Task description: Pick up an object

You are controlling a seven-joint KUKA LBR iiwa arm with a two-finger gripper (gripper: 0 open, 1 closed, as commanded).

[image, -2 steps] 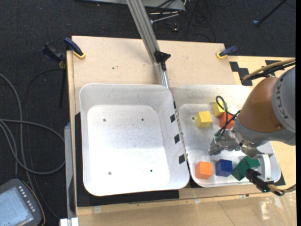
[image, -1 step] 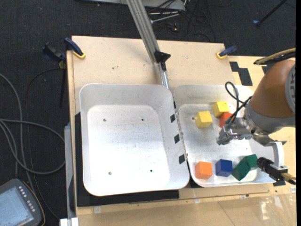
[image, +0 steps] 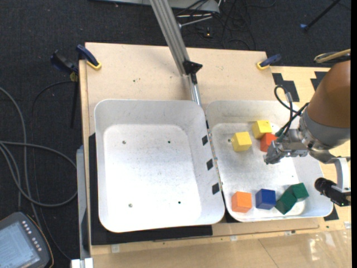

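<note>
Both bins are white: the left bin (image: 150,166) speckled with dark flecks, the right bin (image: 245,166) holding two yellow blocks (image: 242,141) (image: 261,128), a red-orange block (image: 267,141), an orange block (image: 241,201), a blue block (image: 266,199) and two green blocks (image: 286,202) (image: 299,191). The bench (image: 139,71) is pale tan. The arm (image: 329,102) is orange over grey.

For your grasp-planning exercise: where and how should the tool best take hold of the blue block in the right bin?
Probably from straight above, gripping the blue block across its near and far faces. The orange block and green block sit close on its other two sides.
</note>
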